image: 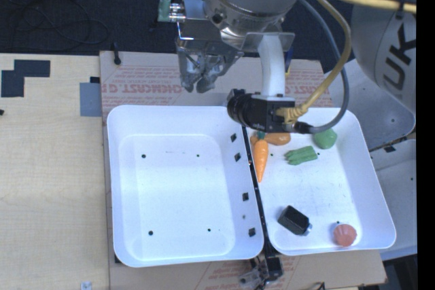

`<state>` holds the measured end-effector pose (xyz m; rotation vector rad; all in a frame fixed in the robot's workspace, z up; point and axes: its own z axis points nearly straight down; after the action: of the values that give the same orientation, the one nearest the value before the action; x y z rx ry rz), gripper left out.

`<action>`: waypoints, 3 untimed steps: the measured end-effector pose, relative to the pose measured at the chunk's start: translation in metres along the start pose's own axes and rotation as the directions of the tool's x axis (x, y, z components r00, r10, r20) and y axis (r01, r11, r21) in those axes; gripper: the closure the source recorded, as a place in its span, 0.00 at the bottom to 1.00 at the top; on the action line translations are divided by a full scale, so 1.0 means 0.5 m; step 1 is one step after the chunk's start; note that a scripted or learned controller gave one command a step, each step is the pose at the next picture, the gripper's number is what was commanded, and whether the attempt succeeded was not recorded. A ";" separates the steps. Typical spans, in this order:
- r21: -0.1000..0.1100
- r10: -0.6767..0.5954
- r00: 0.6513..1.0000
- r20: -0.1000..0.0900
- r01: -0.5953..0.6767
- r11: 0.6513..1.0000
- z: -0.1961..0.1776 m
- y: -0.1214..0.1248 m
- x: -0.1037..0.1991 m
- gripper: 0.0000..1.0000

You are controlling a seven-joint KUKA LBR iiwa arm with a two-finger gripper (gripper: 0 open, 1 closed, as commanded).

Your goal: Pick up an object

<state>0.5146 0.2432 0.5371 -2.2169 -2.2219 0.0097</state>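
Objects for picking lay only in the right bin [380, 207]: one carrot [259, 156] hard against the divider where the two bins met, one orange piece [279, 139] just beside its top, one green pod-shaped piece [300, 155] a little to the right, one rounder green piece [325, 138] near the bin's far right wall, one black block [294, 220] lower down, and one pinkish ball [344, 234] close to the near right corner. That made six things in all, most crowded toward the far end, with bare white floor between them and the black block. The left bin [122, 146] offered open room across its floor. The end effector [198, 83] hung above the cardboard beyond the left bin's far rim, well apart from the carrot and to its upper left; its dark fingers [204, 85] hung close together with nothing between them. A black camera unit [255, 111] on a white bracket [272, 71] sat over the divider, just above the carrot's top. The wooden surface [47, 180] stretched clear to the left.
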 end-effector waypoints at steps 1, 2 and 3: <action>0.000 0.000 1.000 0.000 0.000 1.000 0.001 -0.081 0.000 1.00; -0.006 0.003 1.000 -0.001 -0.003 1.000 -0.001 0.076 0.001 1.00; 0.003 -0.001 1.000 0.001 0.001 1.000 0.050 -0.081 0.001 1.00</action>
<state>0.4739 0.2435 0.5122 -2.2145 -2.2227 0.0140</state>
